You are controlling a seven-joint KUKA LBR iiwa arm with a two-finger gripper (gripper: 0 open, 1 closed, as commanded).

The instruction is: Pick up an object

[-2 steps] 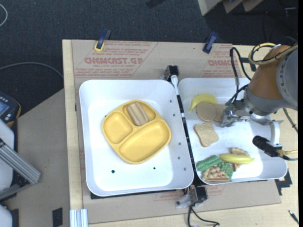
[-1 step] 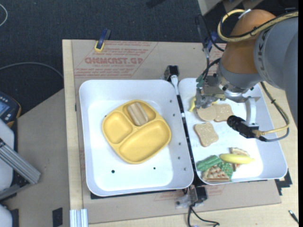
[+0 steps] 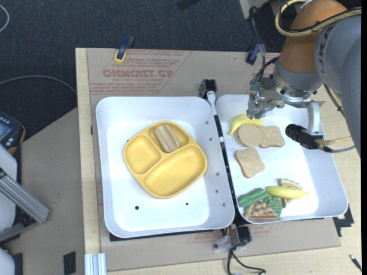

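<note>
My gripper [image 3: 256,111] hangs low over the back of the right bin [image 3: 330,176], right above a small yellow banana piece [image 3: 239,124]. Just in front of it lie a round tan cookie [image 3: 250,135] and a toast slice [image 3: 271,137]. Another bread slice [image 3: 250,161] rests nearer the bin's middle. At the front of that bin sit a green leafy piece [image 3: 254,198], a waffle-like piece [image 3: 262,211] and a yellow banana [image 3: 287,192] on a sandwich piece [image 3: 291,184]. The arm's body hides the fingertips.
The left bin [image 3: 114,205] holds a yellow divided plate [image 3: 166,160] with a hot-dog bun [image 3: 167,137] in its back compartment. A black clip [image 3: 208,88] sits where the bins meet at the back. Cardboard [image 3: 143,70] lies behind the bins.
</note>
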